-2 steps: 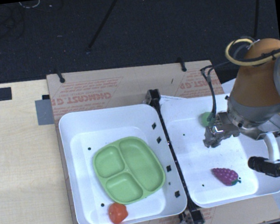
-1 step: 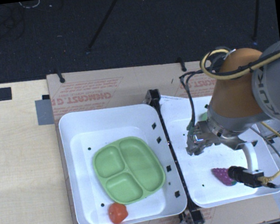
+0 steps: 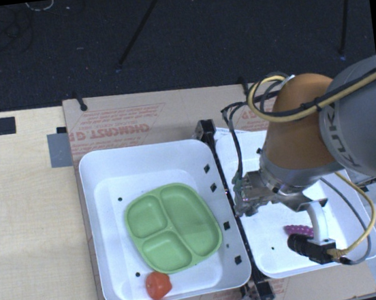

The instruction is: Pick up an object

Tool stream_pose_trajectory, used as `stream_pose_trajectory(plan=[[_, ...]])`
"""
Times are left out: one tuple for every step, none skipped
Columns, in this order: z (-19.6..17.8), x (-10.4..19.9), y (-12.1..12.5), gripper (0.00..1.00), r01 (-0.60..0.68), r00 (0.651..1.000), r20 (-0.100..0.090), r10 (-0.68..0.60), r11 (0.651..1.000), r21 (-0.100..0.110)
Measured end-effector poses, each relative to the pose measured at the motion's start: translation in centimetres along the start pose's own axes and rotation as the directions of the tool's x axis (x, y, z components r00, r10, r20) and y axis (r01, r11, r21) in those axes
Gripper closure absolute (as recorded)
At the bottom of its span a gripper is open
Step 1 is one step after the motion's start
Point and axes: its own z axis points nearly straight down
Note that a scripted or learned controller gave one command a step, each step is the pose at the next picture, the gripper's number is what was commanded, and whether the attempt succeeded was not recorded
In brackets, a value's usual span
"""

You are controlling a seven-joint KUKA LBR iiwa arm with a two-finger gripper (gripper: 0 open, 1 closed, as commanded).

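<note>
My gripper [image 3: 247,201] hangs low over the left side of the right bin [image 3: 275,265], close to the divider between the two bins, under the orange wrist band. A small purple object [image 3: 299,229] lies in the right bin, to the right of the gripper and partly hidden by the arm. In the left bin [image 3: 104,191] a green divided plate [image 3: 174,226] lies flat, and a small red-orange object [image 3: 158,285] rests at the plate's near edge.
The arm covers most of the right bin's far half. A black clip rail [image 3: 223,196] runs between the bins. The bins sit on a cardboard sheet [image 3: 136,122] on the pale wooden bench.
</note>
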Motion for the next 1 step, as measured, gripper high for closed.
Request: stream_pose_trajectory(plan=[[0.32,4.61,-1.38,1.0,0.0,1.0,0.001,0.0,1.0,0.001]])
